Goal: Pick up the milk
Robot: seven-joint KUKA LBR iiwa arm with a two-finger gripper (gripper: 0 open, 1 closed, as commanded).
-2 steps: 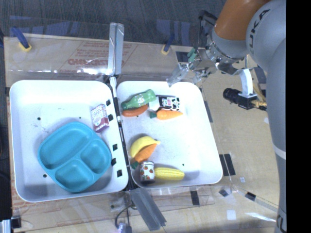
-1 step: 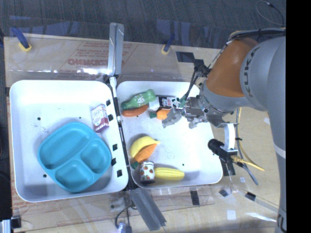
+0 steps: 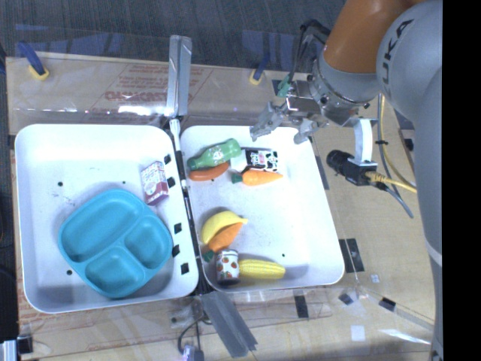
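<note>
Milk (image 3: pixel 261 159), a small black-and-white cow-patterned carton, lies at the right bin's (image 3: pixel 319 224) far edge beside one green bottle (image 3: pixel 216 154) and two carrots (image 3: pixel 261 177), below the open, empty gripper (image 3: pixel 281 129).

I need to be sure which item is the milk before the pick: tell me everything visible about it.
The milk is a small carton with a black-and-white cow-patch print, lying near the far wall of the right bin. A green bottle sits at its left, and an orange carrot lies against its near edge. The gripper hovers above it, just beyond the bin's far edge, holding nothing.
</note>
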